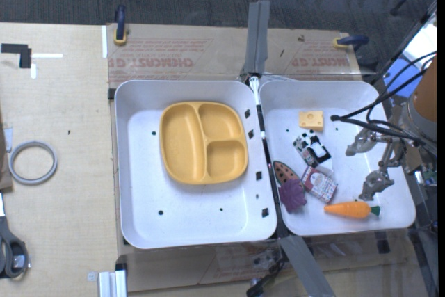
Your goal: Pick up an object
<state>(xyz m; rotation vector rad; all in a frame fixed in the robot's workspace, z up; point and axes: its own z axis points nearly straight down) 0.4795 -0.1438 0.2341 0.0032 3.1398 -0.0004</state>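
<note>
My gripper hangs over the right part of the right bin, open, with bare bin floor between its fingers. An orange toy carrot lies just below its nearer finger, apart from it. Left of the gripper are a pink packet, a purple toy, a small black-and-white item and a yellow cheese wedge. None of these touches the gripper.
A yellow divided plate sits in the left bin. Black cables run from the arm across the right bin's upper right. A grey tape roll and scissors lie on the bench at far left.
</note>
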